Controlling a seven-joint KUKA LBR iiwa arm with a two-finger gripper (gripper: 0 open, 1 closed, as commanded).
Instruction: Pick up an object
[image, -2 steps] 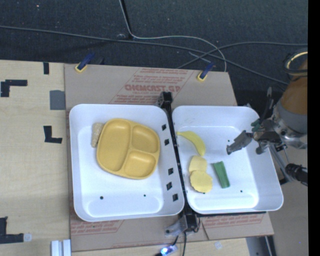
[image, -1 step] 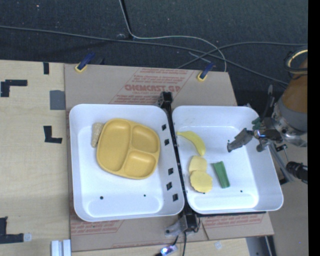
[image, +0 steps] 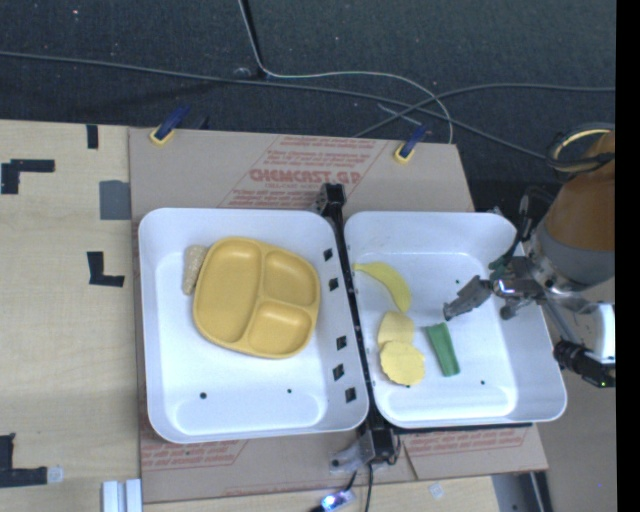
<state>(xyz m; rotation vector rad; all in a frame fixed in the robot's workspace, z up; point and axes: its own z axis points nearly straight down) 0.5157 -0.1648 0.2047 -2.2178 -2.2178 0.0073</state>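
Nearest, toward the bottom of the frame, the right bin (image: 530, 395) holds a round yellow slice (image: 402, 363) touching a second yellow piece (image: 396, 327) just above it, with a green stick (image: 442, 349) lying close beside them to the right. A curved yellow banana-like piece (image: 388, 283) rests higher up. Above the green stick, at right of centre, the gripper (image: 484, 297) hangs with its dark fingers (image: 465, 299) spread apart, nothing between them. In the left bin (image: 165, 320) sits a yellow divided plate (image: 256, 297), a tan sponge-like piece (image: 192, 269) touching its left edge. Farther up lie cardboard (image: 300, 170) and cables (image: 330, 75).
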